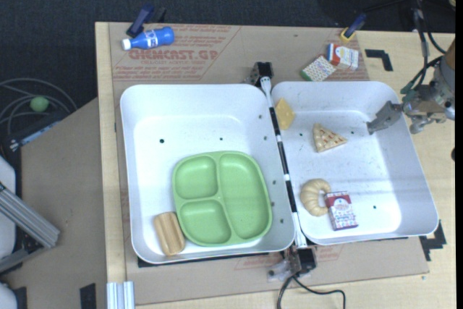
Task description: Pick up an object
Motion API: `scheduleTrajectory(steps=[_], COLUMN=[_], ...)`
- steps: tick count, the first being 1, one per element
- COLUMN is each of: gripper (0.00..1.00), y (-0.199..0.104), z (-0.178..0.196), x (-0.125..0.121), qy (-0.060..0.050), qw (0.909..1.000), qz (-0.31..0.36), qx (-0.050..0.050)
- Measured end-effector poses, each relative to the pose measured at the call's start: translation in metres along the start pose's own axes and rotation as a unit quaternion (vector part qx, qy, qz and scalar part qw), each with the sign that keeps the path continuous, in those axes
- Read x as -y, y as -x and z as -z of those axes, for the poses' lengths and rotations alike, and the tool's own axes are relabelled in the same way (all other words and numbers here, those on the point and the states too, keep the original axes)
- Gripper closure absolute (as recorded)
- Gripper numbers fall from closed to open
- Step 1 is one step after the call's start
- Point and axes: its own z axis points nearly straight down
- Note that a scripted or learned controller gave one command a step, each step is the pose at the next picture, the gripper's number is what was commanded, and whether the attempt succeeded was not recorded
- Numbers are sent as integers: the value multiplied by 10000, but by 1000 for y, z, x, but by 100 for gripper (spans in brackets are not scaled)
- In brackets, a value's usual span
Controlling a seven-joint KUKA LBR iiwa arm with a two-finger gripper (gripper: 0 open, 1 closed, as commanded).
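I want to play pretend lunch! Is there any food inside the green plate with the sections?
No food shows inside the green three-section plastic plate; all its compartments look bare. A tan toy bread slice lies just outside it. Whatever is underneath the plate is covered.

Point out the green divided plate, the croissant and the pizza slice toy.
green divided plate (221, 197): camera view, on the ridge where its three compartments meet.
croissant (315, 196): camera view, middle of its curved body.
pizza slice toy (328, 138): camera view, centre of the wedge.
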Motion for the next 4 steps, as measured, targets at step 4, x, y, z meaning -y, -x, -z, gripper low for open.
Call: scheduleTrajectory(steps=[4], gripper=[0], y=[-68], z=[-140], x=[-58], qy=[-11], qw=[10000], qz=[-4], qx=[-4])
